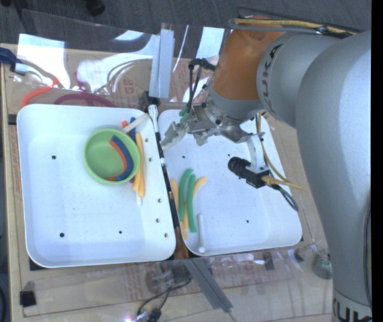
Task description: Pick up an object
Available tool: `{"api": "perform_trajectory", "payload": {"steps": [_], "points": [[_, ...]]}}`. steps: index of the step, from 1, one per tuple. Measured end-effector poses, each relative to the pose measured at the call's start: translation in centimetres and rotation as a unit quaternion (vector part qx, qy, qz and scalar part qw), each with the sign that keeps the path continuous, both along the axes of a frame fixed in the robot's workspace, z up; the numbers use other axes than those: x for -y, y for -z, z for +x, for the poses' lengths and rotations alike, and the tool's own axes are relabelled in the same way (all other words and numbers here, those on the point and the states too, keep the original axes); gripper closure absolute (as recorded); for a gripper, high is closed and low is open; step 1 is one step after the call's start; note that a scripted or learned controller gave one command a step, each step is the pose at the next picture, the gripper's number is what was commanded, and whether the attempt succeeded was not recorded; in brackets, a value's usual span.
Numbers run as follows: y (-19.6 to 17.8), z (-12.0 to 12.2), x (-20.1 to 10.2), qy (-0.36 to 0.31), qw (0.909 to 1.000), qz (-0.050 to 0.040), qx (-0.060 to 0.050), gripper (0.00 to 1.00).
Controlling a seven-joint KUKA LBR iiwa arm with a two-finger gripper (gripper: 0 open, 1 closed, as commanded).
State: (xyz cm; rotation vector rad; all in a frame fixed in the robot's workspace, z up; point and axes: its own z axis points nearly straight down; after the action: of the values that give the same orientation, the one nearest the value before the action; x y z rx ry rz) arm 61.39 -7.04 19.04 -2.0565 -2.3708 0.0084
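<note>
The arm [325, 113] is seen over the right bin [271, 227], pincer [178, 131] state undeterminable; green sticks [187, 193] lie below it, best approached by a square descent along their length.

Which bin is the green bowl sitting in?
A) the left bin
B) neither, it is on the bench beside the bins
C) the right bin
A: the green bowl rests inside the left bin, near its right wall, while the right bin holds thin green and yellow sticks.
</note>
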Motion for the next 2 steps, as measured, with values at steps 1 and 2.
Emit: {"api": "perform_trajectory", "payload": {"steps": [1, 2], "points": [[3.9, -1.7, 2.3, -0.062, 0.9979, -0.0035, 0.015, 0.0], [5.5, -2.9, 3.0, -0.052, 0.9986, -0.0025, 0.004, 0.0]]}}
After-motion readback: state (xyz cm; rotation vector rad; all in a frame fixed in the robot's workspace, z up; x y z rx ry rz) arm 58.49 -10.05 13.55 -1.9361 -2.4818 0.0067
